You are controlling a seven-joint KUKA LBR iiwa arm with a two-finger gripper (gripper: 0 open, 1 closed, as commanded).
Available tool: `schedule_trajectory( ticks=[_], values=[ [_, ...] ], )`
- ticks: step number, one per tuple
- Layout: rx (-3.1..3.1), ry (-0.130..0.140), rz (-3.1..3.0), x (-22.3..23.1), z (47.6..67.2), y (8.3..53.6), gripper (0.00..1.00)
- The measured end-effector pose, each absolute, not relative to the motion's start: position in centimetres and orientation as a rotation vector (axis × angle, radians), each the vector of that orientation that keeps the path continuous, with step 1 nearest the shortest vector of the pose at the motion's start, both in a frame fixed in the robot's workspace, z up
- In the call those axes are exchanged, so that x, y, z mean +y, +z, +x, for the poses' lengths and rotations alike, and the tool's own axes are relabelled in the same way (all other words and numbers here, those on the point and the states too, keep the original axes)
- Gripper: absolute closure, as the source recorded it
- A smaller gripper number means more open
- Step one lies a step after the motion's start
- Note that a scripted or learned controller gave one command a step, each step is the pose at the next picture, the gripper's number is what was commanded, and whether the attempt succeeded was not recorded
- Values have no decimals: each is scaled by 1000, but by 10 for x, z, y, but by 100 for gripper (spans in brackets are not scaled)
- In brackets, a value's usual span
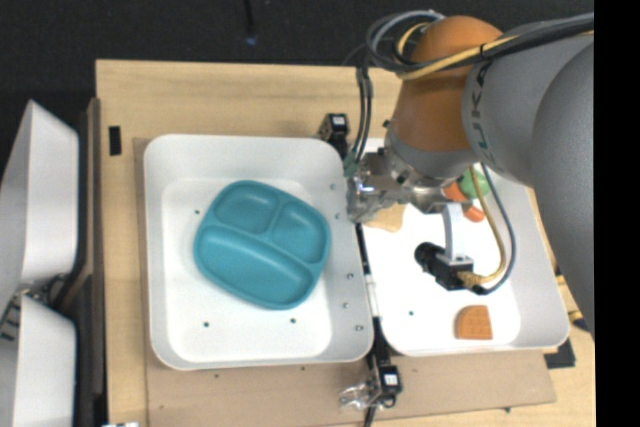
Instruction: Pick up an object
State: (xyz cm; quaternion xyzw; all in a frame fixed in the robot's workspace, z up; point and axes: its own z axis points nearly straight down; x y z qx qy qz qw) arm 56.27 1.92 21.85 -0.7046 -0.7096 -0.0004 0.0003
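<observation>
Nearest us, our grey arm (pixel 520 105) hangs over the right white bin (pixel 520 315); we cannot tell our tool's (pixel 372 200) state.

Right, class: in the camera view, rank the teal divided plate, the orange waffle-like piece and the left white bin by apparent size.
1. Left white bin
2. Teal divided plate
3. Orange waffle-like piece

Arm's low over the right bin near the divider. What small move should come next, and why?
Probably lift the arm a little and re-aim. The gripper sits at the right bin's left edge, beside a pale object, and nothing visibly sits in it. The orange piece near the front lies apart from everything else, an easier target.
</observation>
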Motion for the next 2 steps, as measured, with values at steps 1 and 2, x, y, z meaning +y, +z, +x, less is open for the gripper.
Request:
schedule_trajectory(
  ticks=[1,2],
  values=[
    [-2230,-2,-2209,81,553,220,100],
    [-2224,-1,-2216,77,554,220,0]
  ],
)
